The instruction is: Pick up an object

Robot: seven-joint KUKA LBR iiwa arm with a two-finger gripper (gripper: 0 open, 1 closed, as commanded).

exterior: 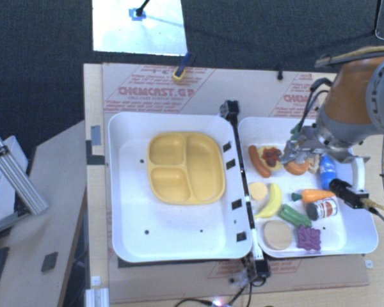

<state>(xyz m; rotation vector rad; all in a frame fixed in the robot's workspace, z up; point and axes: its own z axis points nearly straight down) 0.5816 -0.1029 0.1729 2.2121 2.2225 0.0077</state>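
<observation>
A KUKA arm's gripper (293,151) hangs low over the right bin (365,238), its grip impossible to make out from above. Directly beneath and beside it lie an orange toy piece (297,168), a dark red cluster (271,153) and a hot dog (258,161). A blue bottle (328,170) sits just right; a yellow divided plate (184,167) rests well left.
</observation>
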